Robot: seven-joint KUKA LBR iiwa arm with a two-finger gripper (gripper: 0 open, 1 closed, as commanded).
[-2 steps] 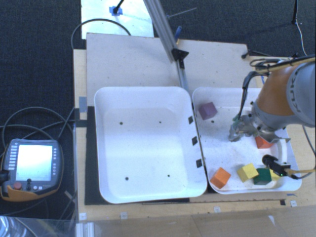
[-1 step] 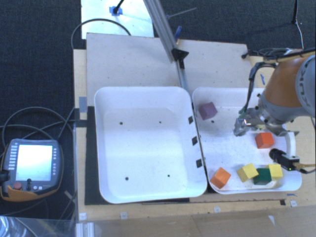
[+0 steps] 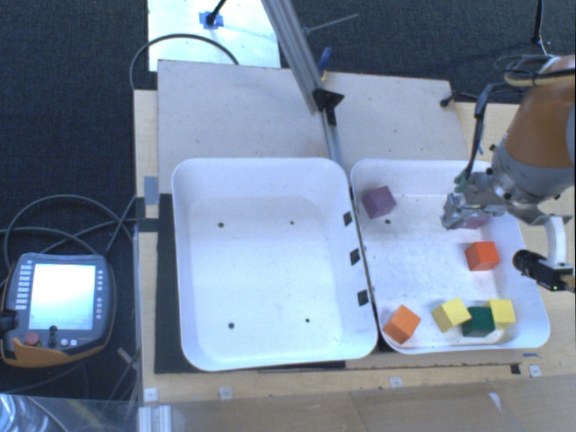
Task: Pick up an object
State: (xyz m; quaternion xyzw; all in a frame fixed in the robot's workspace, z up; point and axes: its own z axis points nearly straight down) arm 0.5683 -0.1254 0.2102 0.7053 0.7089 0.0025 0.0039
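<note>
The right bin (image 3: 423, 241) holds several blocks: a purple one (image 3: 378, 202) at the back left, an orange-red one (image 3: 481, 256) toward the right, an orange one (image 3: 402, 323) at the front, and two yellow ones (image 3: 452, 314) (image 3: 502, 311) flanking a green one (image 3: 479, 321) at the front right. My gripper (image 3: 463, 214) hangs over the right bin's back right part, just above the orange-red block. A sliver of something pinkish shows under it, too hidden to identify.
The left bin (image 3: 261, 259) sits beside the right one, with black clips (image 3: 354, 256) along the shared edge. A metal pole (image 3: 297, 39) slants over the back board. A teach pendant (image 3: 56, 306) with cables lies left of the bench.
</note>
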